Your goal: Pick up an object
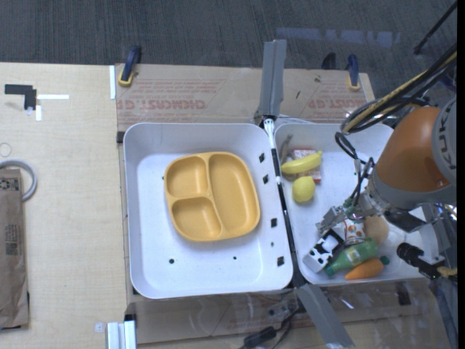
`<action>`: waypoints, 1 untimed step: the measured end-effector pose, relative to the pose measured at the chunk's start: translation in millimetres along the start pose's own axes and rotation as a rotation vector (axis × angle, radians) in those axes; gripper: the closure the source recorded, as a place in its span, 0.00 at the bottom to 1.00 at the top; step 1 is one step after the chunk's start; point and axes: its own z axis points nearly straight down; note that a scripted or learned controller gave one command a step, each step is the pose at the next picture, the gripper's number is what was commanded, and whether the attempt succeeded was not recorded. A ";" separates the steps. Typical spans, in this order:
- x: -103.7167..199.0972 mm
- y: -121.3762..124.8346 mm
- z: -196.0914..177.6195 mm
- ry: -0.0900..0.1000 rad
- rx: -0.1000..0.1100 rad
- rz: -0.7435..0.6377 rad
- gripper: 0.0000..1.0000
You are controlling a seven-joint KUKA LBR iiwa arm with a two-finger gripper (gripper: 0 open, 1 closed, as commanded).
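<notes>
The gripper (347,220) hung low in the right bin (328,131), above a green bottle (353,257) and carrot (365,269); its state was unclear.

bench (58,195): pale wood-look sheet, matt and smooth
left bin (145,267): white plastic, smooth, faint sheen on the rim
right bin (327,133): the same white plastic, beside the left bin
divided plate (212,195): yellow plastic, matt, in the left bin
cardboard sheet (196,93): brown, dull, printed red, behind the left bin
bag (11,246): brown paper, creased, far left of the left bin
banana (301,164): yellow, likely moulded plastic, slight gloss
bottle (352,257): green, shiny, probably plastic
arm band (410,155): orange, glossy, smooth
end effector (341,220): bare metal parts, dull grey
</notes>
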 end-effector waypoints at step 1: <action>-36.9 -44.4 -0.9 -0.002 -0.003 0.050 0.00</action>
